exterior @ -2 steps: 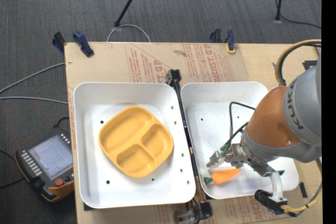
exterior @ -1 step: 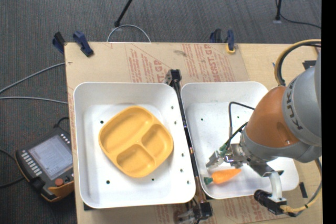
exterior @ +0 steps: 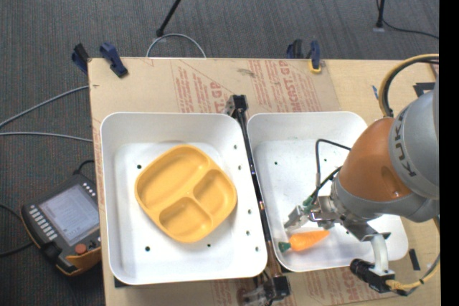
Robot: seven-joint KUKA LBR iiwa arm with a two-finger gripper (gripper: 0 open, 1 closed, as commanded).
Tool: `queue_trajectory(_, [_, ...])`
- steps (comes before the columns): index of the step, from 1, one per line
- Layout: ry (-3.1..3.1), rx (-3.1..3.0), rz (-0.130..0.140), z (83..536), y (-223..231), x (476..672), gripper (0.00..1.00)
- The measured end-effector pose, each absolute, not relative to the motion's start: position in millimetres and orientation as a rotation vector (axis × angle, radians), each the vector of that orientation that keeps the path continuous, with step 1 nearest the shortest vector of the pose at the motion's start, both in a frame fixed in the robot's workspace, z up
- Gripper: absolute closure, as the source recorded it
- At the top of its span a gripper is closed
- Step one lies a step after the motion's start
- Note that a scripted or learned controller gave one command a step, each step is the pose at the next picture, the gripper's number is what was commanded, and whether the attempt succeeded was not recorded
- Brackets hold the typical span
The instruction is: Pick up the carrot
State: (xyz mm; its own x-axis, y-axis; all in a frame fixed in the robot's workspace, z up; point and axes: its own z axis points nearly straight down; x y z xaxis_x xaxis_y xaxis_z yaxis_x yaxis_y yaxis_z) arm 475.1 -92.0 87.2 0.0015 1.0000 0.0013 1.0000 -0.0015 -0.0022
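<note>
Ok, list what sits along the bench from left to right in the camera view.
Teach pendant → left bin → yellow divided plate → right bin → carrot → arm.

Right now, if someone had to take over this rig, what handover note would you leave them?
Gripper: low in the right bin, just above the carrot; I cannot tell whether it is open or shut.
Carrot: lying flat near the right bin's front edge, green end toward the left bin. Nothing shows it between the fingers, so treat it as not grasped.
Yellow divided plate: in the left bin, not part of the job.
Done: arm brought to the carrot.
Left: close on the carrot and lift it.
</note>
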Motion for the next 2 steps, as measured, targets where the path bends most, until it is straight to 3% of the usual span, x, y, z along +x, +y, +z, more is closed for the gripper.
queue_trajectory(2, [-2.22, -2.216, 0.002, 87.0, -83.1, 474.9, 0.0])
